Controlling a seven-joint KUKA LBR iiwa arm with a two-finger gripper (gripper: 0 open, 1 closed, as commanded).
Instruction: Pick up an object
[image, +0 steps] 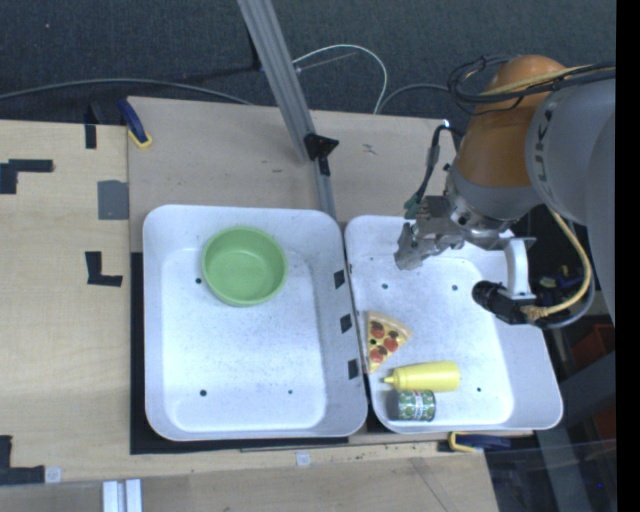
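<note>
The pincer is seen above the right bin; its opening cannot be told, nothing visibly held.

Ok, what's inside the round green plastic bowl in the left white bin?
The round green plastic bowl shows just its own green bottom, with nothing lying in it. The patch of shallow white left bin beneath it is covered.

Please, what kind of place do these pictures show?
Probably a robot laboratory or test bench, not a kitchen. A grey and orange robot arm reaches over two white bins on a wooden bench, cables run behind it, and the bins hold toy-like things: a green bowl and a pizza slice.
</note>
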